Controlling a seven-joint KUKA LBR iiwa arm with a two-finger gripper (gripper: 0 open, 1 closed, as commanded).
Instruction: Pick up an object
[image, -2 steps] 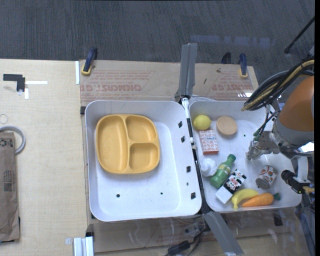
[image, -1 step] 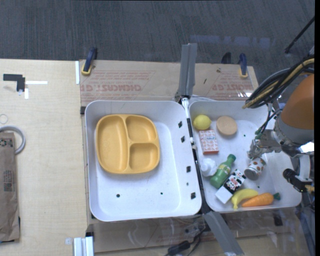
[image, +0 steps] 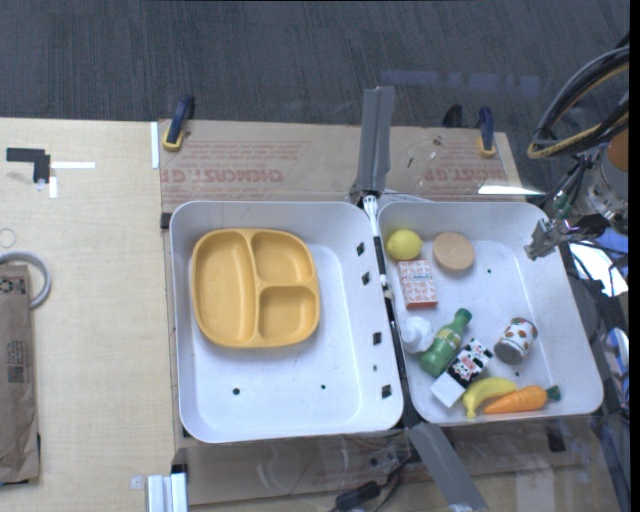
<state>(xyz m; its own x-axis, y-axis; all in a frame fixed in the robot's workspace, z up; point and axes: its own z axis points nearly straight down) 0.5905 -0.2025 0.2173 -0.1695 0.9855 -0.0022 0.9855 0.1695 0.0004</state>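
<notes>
On the desk (image: 90, 300) sit two shallow white bins side by side. The left bin (image: 290, 400) holds a yellow divided plate (image: 255, 287), lying flat toward its upper left. The right bin (image: 570, 330) holds the small objects: a lemon (image: 404, 244) near the upper left corner, a round tan disc (image: 453, 251) just beside it, a red and white box (image: 418, 283) below them, a green bottle (image: 445, 343) lying tilted, a black and white carton (image: 464, 370), a small patterned can (image: 515, 340), and a banana (image: 484, 392) touching a carrot (image: 518, 400) along the lower edge. The gripper (image: 545, 240) hovers at the right bin's upper right rim, apart from every object; how far it is spread cannot be told, and nothing is seen in it.
</notes>
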